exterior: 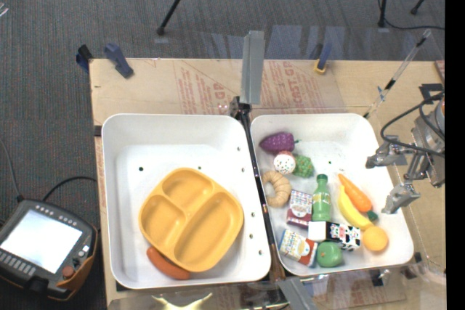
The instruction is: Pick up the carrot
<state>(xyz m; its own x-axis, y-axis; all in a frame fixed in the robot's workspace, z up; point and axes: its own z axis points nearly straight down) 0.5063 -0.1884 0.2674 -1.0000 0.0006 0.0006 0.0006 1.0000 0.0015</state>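
Nearest us, at six o'clock, we see the apple (329,254); carrot (354,192) at three; gripper (394,178) hovers beside it, fingers spread, gripping nothing.

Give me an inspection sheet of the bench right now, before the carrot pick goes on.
Surface: two white bins side by side, left bin, right bin.
Job's things: carrot in right bin, beside the banana.
Clutter: yellow divided plate and a sausage in left bin; green bottle, grapes, orange, green apple in right bin.
Grippers: gripper at right bin's right rim, open, holding nothing.
Cables: loops near the wrist.
Surroundings: pendant on carpet.
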